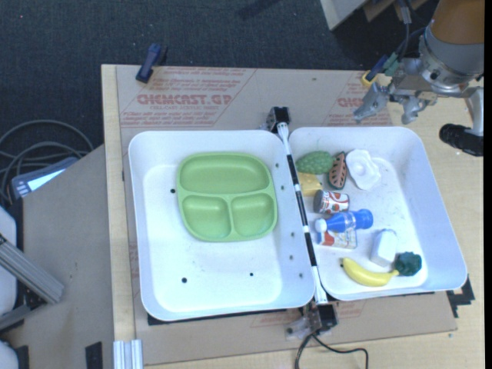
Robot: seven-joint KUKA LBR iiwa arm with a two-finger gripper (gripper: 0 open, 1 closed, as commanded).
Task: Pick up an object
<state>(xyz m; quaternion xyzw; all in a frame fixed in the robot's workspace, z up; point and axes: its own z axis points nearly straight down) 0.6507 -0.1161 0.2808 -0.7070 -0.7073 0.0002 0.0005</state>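
Pickable objects all sit in the right bin (430,177). None is in the gripper.

Contents, far to near:
- green lumpy item (314,162) at the far-left corner, brown seed-patterned piece (337,171) touching its right side
- white crumpled object (362,168) just right of that
- yellow block (308,183) against the divider, under the green item
- small red-and-white can (332,201) lying on its side
- blue-capped bottle (344,222) lying flat, near the bin's middle, with a clear packet (338,239) under it
- white cup-like piece (383,246) near the banana
- banana (367,274) along the near wall, dark green floret-like object (408,264) touching its right end

Gripper (390,103) hovers above the far edge of the right bin, outside its rim, over the cardboard. Fingers spread apart, nothing between them. Orange band of the arm (460,14) visible at top right.

Left bin (150,206) holds a green three-compartment tray (227,196), roughly centred, tilted slightly.

Blue clip (150,62) lies on the cardboard sheet (192,98) near its far-left corner. Black clamps (278,117) at both ends of the seam between bins.
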